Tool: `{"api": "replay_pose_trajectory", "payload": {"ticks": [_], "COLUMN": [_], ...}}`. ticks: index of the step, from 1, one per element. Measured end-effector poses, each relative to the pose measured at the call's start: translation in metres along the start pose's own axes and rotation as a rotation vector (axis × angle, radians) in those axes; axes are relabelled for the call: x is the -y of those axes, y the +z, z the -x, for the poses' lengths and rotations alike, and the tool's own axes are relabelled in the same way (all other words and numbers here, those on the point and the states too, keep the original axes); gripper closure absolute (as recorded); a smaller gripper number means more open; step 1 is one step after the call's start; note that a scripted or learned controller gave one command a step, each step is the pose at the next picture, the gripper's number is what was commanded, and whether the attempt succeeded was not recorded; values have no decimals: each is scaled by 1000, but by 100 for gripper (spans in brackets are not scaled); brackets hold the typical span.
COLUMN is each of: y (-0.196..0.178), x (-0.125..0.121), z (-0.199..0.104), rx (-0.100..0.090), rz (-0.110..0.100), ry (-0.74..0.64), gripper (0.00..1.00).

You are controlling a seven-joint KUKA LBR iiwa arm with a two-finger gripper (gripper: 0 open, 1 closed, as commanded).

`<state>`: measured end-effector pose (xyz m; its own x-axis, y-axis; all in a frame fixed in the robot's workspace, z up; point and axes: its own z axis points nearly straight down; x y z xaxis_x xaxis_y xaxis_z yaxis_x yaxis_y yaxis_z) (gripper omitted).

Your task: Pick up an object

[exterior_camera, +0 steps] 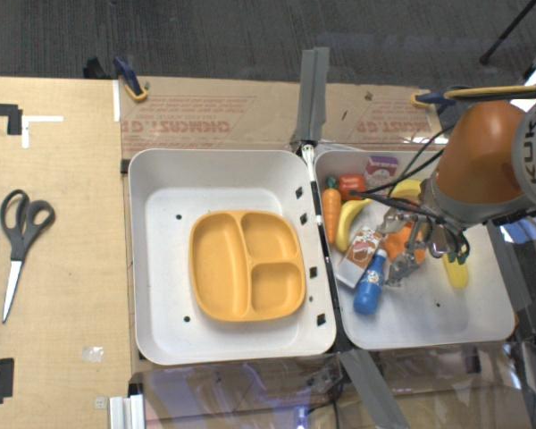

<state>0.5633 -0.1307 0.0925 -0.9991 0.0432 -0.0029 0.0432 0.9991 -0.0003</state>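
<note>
Gripper [409, 259] is hovering low in right bin [447, 324], beside blue bottle [369, 291] and banana [348, 222]; its opening cannot be made out. Yellow tray [247, 264] is sitting in left bin [161, 266]. Scissors [18, 239] are lying on wooden bench [54, 329].

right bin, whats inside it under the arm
The right bin holds a carrot, a banana, a blue bottle, a small packet and a yellow piece. The arm and hand cover whatever lies beneath them.
</note>
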Motion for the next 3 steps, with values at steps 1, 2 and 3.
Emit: {"api": "replay_pose_trajectory", "payload": {"ticks": [1,2,3], "y": [0,1,1], "x": [-30,-7,-26], "z": [6,-46,-65], "rx": [1,-2,-3], "rz": [-1,0,-1], "ry": [95,240,385], "gripper": [0,0,0]}}
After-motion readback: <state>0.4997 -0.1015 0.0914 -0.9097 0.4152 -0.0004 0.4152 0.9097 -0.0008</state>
